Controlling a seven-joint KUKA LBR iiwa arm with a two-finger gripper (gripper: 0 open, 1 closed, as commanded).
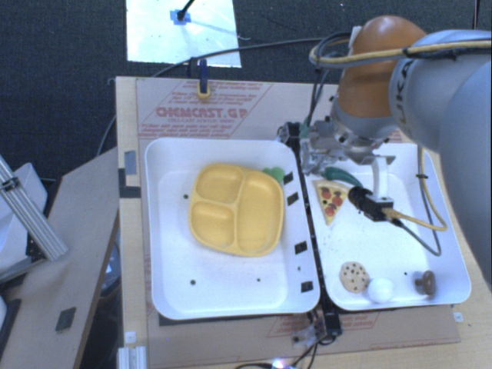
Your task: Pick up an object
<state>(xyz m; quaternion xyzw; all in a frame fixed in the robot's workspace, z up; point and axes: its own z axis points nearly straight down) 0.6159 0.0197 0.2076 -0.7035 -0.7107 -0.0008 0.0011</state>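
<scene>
My gripper hangs low over the far left corner of the right bin, under the grey arm with its orange band. Just below it lies a pizza slice, and a dark green piece shows between the two. A cookie, a white ball and a small brown object sit along the right bin's near edge. A yellow divided plate lies in the left bin, with a green object at its far right corner.
The ridge between the two bins runs right beside the gripper. A black and yellow cable trails from the wrist across the right bin. A white sheet lies on the dark floor beyond the bench.
</scene>
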